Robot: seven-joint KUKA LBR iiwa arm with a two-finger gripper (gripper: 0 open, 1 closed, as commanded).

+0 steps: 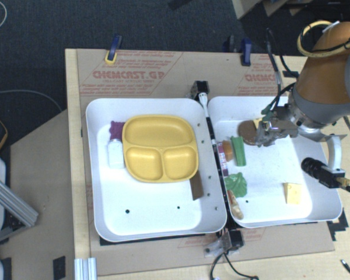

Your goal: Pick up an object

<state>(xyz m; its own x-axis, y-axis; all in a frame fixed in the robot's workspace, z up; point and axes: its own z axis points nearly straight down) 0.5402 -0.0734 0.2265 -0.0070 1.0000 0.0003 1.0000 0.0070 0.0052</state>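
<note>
Approach stage. Gripper [266, 134] low in right bin [315, 212], beside brown object [247, 131] near back wall; finger state impossible to tell. Next: settle over object, close, lift.

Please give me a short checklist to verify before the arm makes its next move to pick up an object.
1. Objects available in the right bin: ok; a yellow block, a green stick and a green crumpled piece lie there.
2. Gripper over the right bin: ok, near the back, by a brown round object.
3. Something held: cannot tell.
4. Yellow block free of neighbours: ok, it lies alone.
5. Green stick free: not ok, it is crowded against the left wall.
6. Yellow tray out of the way: ok, it sits in the left bin.
</note>
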